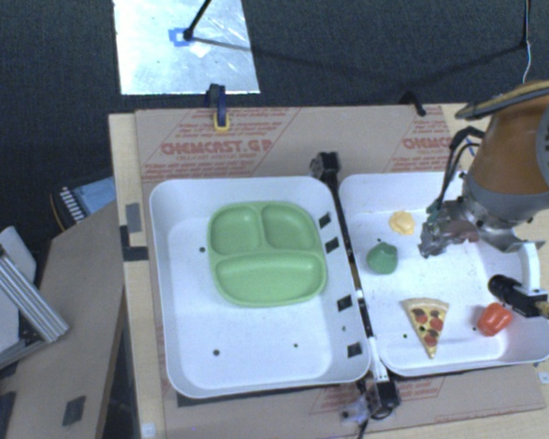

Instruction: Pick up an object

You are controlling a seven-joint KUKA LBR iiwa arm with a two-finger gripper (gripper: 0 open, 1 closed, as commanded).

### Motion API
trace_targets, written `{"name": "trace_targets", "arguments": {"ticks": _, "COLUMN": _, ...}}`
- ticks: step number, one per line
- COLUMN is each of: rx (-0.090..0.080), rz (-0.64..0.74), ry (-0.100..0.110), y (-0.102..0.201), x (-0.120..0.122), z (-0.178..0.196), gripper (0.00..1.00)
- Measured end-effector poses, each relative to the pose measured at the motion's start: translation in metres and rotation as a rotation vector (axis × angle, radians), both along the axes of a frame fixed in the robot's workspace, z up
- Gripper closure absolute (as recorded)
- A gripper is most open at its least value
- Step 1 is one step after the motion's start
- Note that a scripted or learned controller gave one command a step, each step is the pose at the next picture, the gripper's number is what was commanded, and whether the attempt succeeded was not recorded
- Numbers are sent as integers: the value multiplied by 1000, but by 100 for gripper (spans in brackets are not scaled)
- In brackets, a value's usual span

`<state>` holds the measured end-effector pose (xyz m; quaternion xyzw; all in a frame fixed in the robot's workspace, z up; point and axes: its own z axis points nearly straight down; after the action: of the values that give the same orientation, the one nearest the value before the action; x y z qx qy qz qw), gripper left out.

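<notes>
"CHEMCAST GP" on brown board [215, 145]

Colours and patterns as I see them from the overhead feed.
I note a pale green three-compartment plastic tray [264, 253] in the glossy white left bin [186, 361]; in the white right bin [536, 341], a yellow lump [401, 222], a dark green rounded piece [382, 259], a red-spotted yellow pizza slice [427, 320], and an orange-red pepper-like piece [493, 320].

Grey arm [516, 192] with orange band [522, 140], black cables, and metallic wrist.
</notes>
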<state>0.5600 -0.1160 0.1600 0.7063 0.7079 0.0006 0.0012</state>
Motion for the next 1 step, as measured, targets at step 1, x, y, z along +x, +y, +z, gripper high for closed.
{"name": "trace_targets", "arguments": {"ticks": 1, "rx": -1, "rz": 2, "ry": -5, "y": 2, "x": 1, "z": 64, "gripper": 100}}
